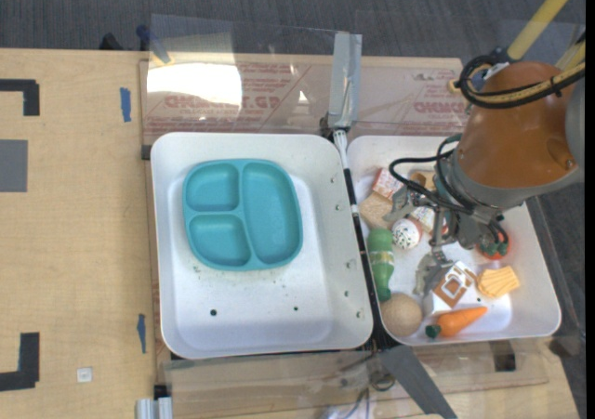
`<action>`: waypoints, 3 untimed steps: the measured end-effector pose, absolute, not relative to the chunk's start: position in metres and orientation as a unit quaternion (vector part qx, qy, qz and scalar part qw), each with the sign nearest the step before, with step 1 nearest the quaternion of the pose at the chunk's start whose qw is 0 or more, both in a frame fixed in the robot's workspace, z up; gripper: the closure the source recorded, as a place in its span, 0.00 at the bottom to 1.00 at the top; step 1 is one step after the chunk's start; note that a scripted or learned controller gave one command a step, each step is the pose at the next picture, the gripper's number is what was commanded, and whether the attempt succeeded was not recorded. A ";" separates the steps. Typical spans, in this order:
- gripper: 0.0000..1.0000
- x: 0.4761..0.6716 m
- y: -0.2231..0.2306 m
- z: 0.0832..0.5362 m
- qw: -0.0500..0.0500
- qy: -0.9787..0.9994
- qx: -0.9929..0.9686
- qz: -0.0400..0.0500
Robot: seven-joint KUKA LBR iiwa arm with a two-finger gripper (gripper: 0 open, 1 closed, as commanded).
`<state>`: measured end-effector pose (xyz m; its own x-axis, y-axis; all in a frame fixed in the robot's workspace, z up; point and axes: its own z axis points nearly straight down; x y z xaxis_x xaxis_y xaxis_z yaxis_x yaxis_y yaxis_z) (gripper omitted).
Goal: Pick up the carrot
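The arm [517, 134] reaches in from the right, its orange band uppermost and the grey wrist directly beneath it. Black cables loop beside the wrist. The gripper [433, 270] hangs below the wrist, pointing steeply down, its metal fingers low.

Light wooden bench [65, 222], two shallow white bins side by side, left bin [177, 250], right bin [535, 278]

the arm [516, 124] covers part of the right bin [539, 301] and its toys; gripper [435, 268] fingers too blurred to read.
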<state>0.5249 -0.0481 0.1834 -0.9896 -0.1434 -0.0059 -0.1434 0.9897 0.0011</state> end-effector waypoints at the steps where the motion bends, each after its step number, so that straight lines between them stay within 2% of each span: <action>1: 1.00 0.526 -0.048 0.189 0.002 0.997 -0.072 0.001; 2: 1.00 0.516 -0.106 0.320 0.005 0.991 -0.131 -0.002; 3: 1.00 0.517 -0.162 0.136 -0.001 0.985 -0.173 0.002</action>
